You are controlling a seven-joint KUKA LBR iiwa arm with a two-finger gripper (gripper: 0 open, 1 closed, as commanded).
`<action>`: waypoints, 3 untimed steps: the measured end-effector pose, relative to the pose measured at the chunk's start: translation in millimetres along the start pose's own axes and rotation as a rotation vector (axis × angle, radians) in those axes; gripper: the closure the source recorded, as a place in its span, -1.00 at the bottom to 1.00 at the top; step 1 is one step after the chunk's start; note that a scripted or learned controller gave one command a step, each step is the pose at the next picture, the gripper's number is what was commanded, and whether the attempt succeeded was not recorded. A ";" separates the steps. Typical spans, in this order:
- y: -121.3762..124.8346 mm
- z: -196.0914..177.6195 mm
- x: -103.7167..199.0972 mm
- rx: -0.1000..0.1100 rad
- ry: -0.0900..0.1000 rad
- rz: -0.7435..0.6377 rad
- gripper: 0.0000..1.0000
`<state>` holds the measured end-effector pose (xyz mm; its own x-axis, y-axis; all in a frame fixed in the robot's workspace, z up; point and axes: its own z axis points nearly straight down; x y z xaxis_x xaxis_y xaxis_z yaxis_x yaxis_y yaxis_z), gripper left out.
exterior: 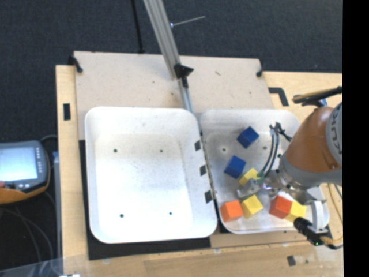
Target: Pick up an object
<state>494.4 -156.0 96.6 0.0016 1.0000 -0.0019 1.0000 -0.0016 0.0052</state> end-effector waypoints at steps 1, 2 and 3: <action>1.7 -12.5 -0.7 -0.005 -0.001 0.007 1.00; 2.6 -22.6 -2.1 -0.010 -0.003 0.011 1.00; 3.9 -32.9 -3.5 -0.017 -0.007 0.018 1.00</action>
